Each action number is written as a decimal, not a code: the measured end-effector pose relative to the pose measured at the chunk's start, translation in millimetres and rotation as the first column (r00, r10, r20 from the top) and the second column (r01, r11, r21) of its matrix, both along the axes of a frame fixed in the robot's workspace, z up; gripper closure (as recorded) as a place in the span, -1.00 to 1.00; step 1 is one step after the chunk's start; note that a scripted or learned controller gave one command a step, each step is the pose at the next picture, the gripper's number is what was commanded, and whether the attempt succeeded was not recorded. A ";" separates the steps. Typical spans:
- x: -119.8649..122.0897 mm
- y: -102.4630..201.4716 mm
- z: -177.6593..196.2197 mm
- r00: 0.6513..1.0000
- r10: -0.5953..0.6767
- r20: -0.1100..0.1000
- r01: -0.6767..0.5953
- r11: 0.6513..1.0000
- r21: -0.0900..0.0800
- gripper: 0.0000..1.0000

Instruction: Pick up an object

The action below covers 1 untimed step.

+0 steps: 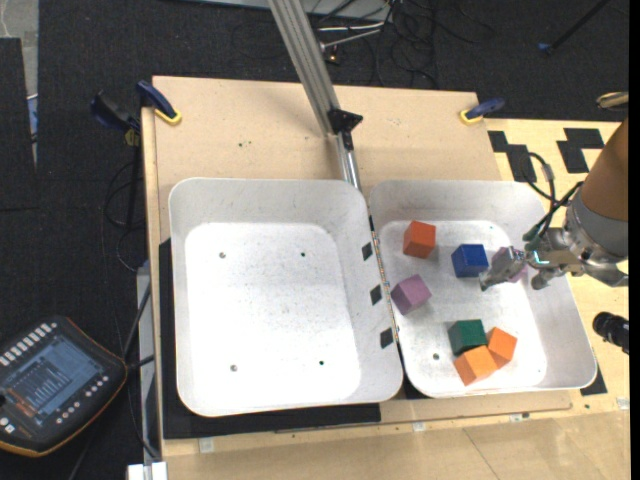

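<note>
The right bin (560,313) holds several small cubes. An orange cube (420,238) lies at the upper left, a blue cube (469,260) near the middle, and a purple cube (410,293) by the left wall. A green cube (466,335) touches two orange cubes (476,365) (502,345) near the front. My gripper (505,267) reaches in from the right and hangs low, just right of the blue cube. Something small and pale purple shows at its tip, but it is too blurred to tell whether anything is held.
The left bin (190,298) stands beside the right one. A metal pole (305,53) slants down to the seam between the bins. Clamps (158,101) (482,110) sit at the bench's back corners. A teach pendant (50,378) lies at the lower left.
</note>
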State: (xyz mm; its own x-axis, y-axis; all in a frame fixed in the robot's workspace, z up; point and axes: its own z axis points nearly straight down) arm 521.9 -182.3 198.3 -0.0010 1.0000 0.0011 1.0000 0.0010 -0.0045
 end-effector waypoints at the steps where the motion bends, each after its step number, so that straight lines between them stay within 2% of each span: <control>1: 1.1 0.0 2.6 1.000 -0.001 0.005 0.001 1.000 -0.001 -1.00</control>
State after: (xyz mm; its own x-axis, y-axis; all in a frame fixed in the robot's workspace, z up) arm 523.0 -182.3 200.8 -0.0002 1.0000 -0.0001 1.0000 0.0002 0.0003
